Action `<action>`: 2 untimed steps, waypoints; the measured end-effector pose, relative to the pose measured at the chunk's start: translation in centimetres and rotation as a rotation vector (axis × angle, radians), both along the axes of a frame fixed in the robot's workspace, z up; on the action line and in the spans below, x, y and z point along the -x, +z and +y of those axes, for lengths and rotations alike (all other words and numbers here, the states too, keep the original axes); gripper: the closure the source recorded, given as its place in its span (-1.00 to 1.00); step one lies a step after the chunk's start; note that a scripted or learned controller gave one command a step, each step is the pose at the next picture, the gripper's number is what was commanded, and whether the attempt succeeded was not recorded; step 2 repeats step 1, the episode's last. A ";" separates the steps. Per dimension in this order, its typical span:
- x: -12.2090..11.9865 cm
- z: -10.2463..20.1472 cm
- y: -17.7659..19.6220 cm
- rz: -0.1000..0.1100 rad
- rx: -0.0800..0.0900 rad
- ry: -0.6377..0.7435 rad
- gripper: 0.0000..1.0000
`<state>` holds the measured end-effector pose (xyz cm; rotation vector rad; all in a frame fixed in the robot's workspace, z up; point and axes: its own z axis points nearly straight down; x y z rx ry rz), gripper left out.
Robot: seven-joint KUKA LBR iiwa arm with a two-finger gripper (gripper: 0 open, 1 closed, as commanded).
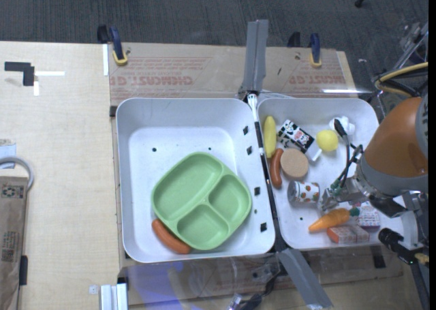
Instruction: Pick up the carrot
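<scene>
1. Two white bins are set on a wooden bench (54, 131).
2. The carrot (328, 220) is seen in the right bin (368, 107), near its front edge.
3. The gripper (338, 194) is placed just above the carrot; the state of the jaws cannot be told.
4. The carrot should be gripped across its middle.

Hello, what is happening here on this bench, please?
A robot arm reaches into the right bin, its end effector low just above the carrot. The carrot lies on the bin floor among small food items, not lifted. The left bin holds a green divided plate and a sausage.
</scene>
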<state>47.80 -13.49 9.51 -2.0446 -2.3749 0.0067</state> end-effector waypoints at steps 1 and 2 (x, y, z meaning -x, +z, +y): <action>0.0 0.0 0.0 0.000 0.000 0.000 -1.00; 0.0 0.0 0.0 0.000 0.000 0.000 -1.00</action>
